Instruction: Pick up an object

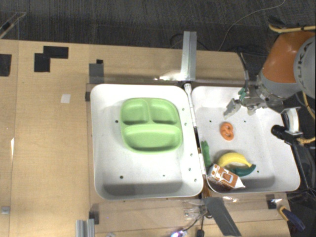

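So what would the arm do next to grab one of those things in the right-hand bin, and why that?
Probably a short move toward the near side and down. The gripper hangs over the far part of the right bin with nothing between its fingers, which look spread. The small orange object lies nearest and apart from the rest, while the banana crowds against other items by the near wall.

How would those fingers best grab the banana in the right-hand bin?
Probably from straight above, across the middle of the banana, squeezing its narrow width. It lies flat and curved, and the carton and a dark green thing crowd its lower side, so the top is freest.
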Available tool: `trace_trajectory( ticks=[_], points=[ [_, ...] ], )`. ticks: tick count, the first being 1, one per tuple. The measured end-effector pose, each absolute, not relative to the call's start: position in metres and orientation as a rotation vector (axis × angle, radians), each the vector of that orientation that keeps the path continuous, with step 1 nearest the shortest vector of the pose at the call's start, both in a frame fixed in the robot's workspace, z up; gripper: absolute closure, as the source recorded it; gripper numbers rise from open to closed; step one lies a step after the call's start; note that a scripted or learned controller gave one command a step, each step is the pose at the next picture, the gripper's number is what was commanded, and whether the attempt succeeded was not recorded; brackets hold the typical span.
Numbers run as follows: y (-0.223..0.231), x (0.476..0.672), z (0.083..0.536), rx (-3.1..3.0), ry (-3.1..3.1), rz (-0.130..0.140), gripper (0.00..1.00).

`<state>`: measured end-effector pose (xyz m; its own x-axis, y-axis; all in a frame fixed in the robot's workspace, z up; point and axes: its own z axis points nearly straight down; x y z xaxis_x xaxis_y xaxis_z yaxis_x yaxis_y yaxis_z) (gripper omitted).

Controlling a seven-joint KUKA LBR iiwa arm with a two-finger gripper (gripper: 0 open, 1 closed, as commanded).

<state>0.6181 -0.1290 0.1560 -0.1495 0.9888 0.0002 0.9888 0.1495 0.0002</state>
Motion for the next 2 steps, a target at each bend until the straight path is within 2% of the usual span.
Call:
trace_trajectory(
  ticks=[1, 2],
  points=[
    [-0.1100, 0.6052, 0.0904, -1.942, -2.485, -0.012, 0.00],
    [-0.1071, 0.6079, 0.1003, -1.940, -2.485, -0.022, 1.00]
  ],
)
